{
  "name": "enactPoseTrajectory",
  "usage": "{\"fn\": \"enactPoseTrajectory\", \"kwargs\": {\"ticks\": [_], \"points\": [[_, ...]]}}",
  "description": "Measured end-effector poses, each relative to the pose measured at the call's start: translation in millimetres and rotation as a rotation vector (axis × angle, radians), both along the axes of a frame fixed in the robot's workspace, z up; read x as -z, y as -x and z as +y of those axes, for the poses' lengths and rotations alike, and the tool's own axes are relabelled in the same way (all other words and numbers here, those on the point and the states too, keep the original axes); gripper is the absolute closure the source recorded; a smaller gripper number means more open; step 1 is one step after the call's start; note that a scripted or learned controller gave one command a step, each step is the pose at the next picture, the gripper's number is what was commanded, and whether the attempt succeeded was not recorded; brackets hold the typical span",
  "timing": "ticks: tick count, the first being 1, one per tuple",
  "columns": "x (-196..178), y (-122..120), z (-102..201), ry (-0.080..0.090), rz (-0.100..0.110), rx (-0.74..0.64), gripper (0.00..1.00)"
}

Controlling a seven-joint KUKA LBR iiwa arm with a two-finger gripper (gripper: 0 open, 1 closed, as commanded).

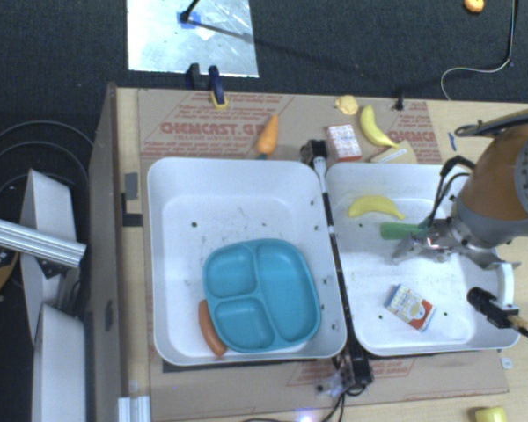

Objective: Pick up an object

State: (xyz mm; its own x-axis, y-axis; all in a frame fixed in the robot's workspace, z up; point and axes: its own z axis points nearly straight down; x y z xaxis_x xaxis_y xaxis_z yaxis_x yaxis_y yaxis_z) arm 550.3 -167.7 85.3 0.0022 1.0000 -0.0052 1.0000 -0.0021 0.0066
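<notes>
The right bin [370,337] holds a yellow banana [376,207], a green object [394,230] and a small white, orange and blue box [409,307]. My gripper [412,246] hangs low over the middle of this bin, just below and right of the green object and above the small box. Nothing visibly sits in its grasp. The grey arm with its orange band [502,178] comes in from the right. The left bin [172,236] holds a blue divided plate [260,294] and an orange sausage [210,327] along the plate's lower left.
On the cardboard behind the bins lie an orange carrot [266,134], a second banana [374,128], a small printed box [343,141] and a pale yellow piece [346,105]. Blue clamps [207,77] sit at the far edge. The divider between the bins [327,227] runs left of my gripper.
</notes>
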Motion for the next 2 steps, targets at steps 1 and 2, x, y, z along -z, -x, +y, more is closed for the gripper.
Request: {"fn": "enactPoseTrajectory", "kwargs": {"ticks": [1,2], "points": [[0,-53,37,-0.005,0.000,-0.011,0.00],[0,-113,57,0.003,0.043,-0.012,0.00]]}}
